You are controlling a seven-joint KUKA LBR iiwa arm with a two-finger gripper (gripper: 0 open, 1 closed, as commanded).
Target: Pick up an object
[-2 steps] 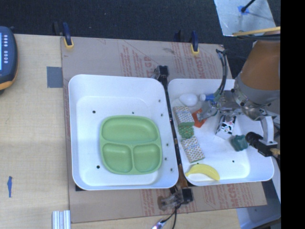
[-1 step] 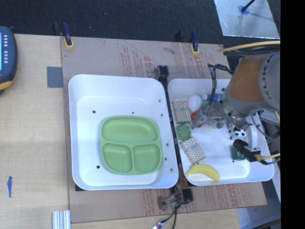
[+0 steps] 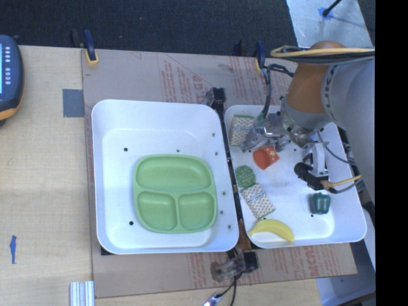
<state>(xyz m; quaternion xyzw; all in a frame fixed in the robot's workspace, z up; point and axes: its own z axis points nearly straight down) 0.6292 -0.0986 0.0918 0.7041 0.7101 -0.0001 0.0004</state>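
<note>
Gripper point(image 3: 271, 134) hangs low over the far end of the right bin point(image 3: 290, 199). Released or clenched: cannot tell, the wrist hides it. Nothing visibly held.

Likely target is the red block point(image 3: 266, 157), the closest thing. It rests on the bin floor just below the gripper in the camera view, a touch toward view-left, near but apparently not in contact. The block looks squat and slightly tilted with no clear long axis, so approach angle probably matters little. My read: a short shift toward view-bottom and then down would put the gripper over it.

Everything else, relative to the red block:
- patterned packet point(image 3: 241, 131): up and left, near, against the bin's left wall.
- green round thing point(image 3: 245, 175): down and left, near.
- second patterned packet point(image 3: 258, 201): below, lying diagonally.
- banana point(image 3: 273, 230): well below, at the bin's near edge.
- green pepper toy point(image 3: 320, 203): down and right, well apart.
- left bin point(image 3: 111, 171) with green divided plate point(image 3: 174, 192): well off to the left, not in play.

Both bins sit on the table point(image 3: 44, 171).

Risk guess: the patterned packet is close enough to get nudged.
</note>
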